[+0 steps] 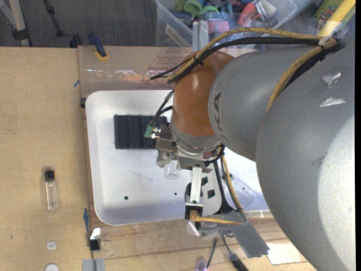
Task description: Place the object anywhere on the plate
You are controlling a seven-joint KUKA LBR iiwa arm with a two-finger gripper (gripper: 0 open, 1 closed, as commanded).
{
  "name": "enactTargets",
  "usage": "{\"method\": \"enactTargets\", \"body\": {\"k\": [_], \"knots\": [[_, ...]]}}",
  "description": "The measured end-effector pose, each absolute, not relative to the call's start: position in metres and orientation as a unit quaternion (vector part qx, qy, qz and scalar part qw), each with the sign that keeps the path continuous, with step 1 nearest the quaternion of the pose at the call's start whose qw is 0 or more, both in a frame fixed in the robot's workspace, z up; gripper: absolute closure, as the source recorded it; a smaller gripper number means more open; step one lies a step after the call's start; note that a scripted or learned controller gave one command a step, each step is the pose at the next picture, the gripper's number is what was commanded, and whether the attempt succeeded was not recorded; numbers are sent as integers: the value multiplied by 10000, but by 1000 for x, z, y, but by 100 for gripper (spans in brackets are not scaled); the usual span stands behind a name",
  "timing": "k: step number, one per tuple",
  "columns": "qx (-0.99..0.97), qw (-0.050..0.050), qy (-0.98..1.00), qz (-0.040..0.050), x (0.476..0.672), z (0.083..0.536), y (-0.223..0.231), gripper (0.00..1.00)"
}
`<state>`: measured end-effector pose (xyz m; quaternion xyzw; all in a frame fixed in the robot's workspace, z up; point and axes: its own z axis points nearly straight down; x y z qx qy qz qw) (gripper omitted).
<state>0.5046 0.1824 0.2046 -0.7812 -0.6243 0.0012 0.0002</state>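
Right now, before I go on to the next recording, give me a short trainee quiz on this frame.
1. True or false: the black block lies inside the white bin.
2. Where is the small clear vial? A: inside the bin. B: on the wooden bench, left of the bin. C: on top of the black block.
3. Fill in: the band on the grey arm is coloured ____.

Key: 1 true; 2 B; 3 orange.
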Motion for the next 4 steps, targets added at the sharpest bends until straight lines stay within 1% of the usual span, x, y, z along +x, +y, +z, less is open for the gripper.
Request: {"method": "enactTargets", "body": {"k": [1,2,3,4], "knots": [[-8997,9,-4366,29,483,137,225,100],[-9341,1,-3571,14,535,188,152,100],[-8901,11,-4557,31,478,163,208,100],[-7186,0,-6954,-1,513,189,224,100]]}}
